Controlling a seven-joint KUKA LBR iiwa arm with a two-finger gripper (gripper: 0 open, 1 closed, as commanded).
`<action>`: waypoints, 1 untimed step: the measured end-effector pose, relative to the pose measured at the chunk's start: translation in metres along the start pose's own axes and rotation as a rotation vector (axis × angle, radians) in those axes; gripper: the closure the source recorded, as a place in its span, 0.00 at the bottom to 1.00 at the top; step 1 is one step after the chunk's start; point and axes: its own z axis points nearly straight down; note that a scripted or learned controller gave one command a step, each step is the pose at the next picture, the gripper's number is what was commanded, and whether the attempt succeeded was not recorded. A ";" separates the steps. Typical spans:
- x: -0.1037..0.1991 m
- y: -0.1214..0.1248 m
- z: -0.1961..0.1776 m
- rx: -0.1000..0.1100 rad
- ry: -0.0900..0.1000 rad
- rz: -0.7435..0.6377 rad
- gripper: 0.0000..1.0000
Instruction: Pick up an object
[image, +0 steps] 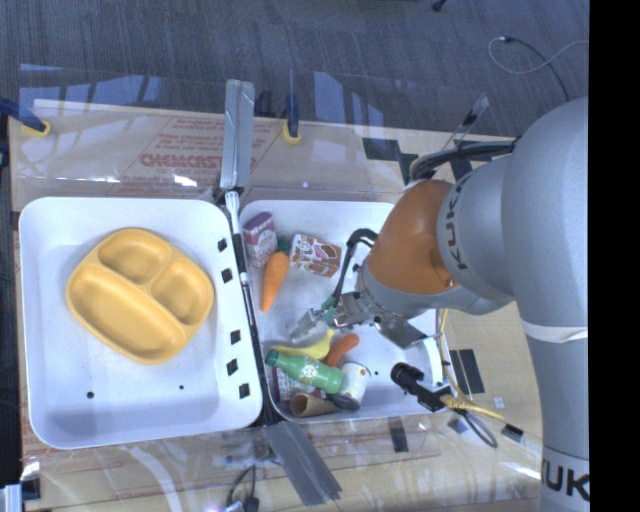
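KUKA-marked arm (520, 230), gripper (318, 322) over rt bin (400, 400) toys.

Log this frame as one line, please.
phase: reaching | gripper: low in right bin, above banana | left bin: yellow tray | grasp: unconfirmed

1. A carrot (273, 280) lies lengthwise near the right bin's left wall, tip pointing down.
2. A small carton (316, 256) lies beside it, near a little purple-labelled cup (260, 237).
3. A green bottle (305, 369) lies on its side at the bin's lower end, with a banana (318, 347) just above it.
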 end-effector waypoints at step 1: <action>0.023 -0.039 0.000 -0.002 0.000 -0.035 0.00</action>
